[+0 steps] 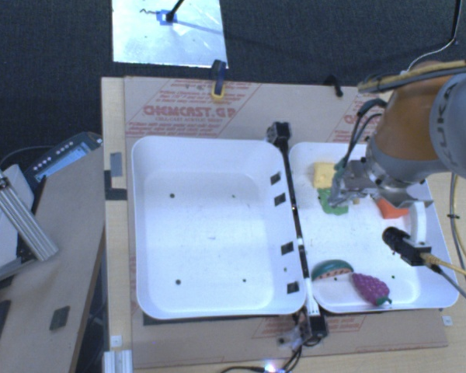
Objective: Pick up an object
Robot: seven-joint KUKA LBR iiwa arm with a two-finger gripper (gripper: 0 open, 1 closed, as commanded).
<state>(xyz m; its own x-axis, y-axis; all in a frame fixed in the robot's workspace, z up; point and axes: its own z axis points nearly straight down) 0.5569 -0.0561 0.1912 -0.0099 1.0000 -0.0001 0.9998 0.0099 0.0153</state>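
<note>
Camera view: hovering low in the right bin point(439, 290), tool point(340, 196) sitting right over the green object point(333, 203), beside the yellow block point(323, 174); grip state impossible to tell.

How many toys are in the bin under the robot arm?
5 that I can see: a yellow block, a green toy at the tool, an orange piece, a watermelon slice and purple grapes. The arm may hide more.
</note>
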